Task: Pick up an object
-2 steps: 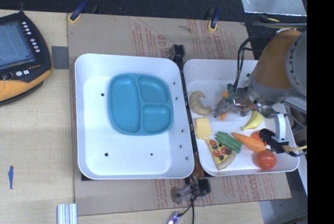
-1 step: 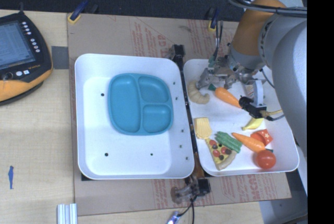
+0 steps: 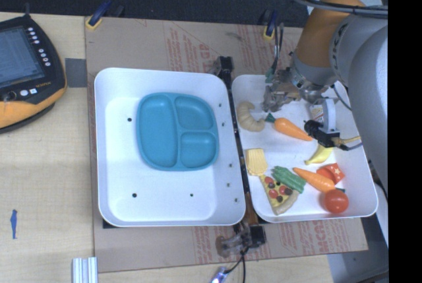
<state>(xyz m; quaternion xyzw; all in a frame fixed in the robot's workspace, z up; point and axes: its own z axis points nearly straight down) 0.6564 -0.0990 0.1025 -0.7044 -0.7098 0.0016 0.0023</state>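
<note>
The right bin [image 3: 357,168] holds several toy foods: a beige croissant [image 3: 249,117], an orange carrot [image 3: 292,128], a yellow banana [image 3: 319,155], a yellow waffle piece [image 3: 256,161], a pizza slice [image 3: 279,194], a green vegetable [image 3: 288,178], a second carrot [image 3: 314,178], a red piece [image 3: 333,173] and a tomato [image 3: 335,202]. My gripper [image 3: 274,101] hangs low over the bin's far left part, just right of the croissant and above the carrot's leafy end. Nothing shows held in it.
The left bin [image 3: 107,143] bears a blue divided plate [image 3: 177,130]. A teach pendant [image 3: 23,74] lies on the bench at far left. Clamps [image 3: 225,65] sit at the seam between the bins. The arm's grey body [image 3: 359,57] covers the right bin's far right corner.
</note>
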